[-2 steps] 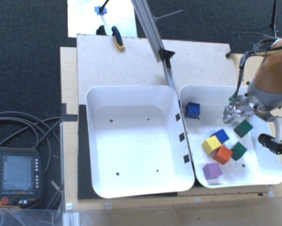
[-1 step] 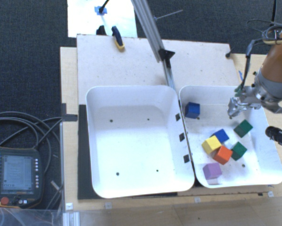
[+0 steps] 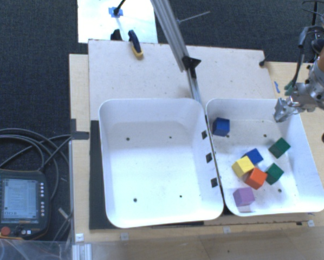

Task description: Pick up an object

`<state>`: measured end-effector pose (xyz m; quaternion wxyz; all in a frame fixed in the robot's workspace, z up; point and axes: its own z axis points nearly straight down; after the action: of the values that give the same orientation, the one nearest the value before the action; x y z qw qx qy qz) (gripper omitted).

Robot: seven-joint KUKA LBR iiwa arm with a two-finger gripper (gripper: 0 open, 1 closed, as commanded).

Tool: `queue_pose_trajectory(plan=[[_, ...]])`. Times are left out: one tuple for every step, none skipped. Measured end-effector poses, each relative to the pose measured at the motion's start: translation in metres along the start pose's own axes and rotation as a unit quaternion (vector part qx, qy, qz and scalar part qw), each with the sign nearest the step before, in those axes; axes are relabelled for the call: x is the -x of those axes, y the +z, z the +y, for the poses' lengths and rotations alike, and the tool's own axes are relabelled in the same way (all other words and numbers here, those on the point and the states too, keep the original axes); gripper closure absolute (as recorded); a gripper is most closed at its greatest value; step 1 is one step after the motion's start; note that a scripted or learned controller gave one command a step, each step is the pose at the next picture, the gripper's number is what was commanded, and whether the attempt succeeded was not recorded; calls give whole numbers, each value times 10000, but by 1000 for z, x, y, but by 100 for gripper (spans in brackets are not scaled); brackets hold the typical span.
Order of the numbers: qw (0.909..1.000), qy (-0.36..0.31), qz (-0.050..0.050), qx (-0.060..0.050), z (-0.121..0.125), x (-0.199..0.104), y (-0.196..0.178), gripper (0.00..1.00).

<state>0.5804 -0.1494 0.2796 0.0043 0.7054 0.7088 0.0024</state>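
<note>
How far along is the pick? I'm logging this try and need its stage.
Early stage. Done: the gripper has reached the right bin's upper right rim. In hand: nothing visible between the jaws. Left: all seven blocks lie in that bin, the lone blue cube near its upper left, the rest clustered lower, including the green block closest to the gripper. The descent, grasp and lift all remain.

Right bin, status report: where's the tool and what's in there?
Tool over right bin's far right rim, holding nothing visible. Seven blocks loose; blue block sits alone, others clustered. Nothing blocking.
</note>
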Motion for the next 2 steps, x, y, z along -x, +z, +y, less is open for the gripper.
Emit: queue_pose_trajectory(plan=[[10000, -22, 18, -35, 12, -42, 10, 100], [10000, -30, 20, -21, 30, -96, 4, 100]])
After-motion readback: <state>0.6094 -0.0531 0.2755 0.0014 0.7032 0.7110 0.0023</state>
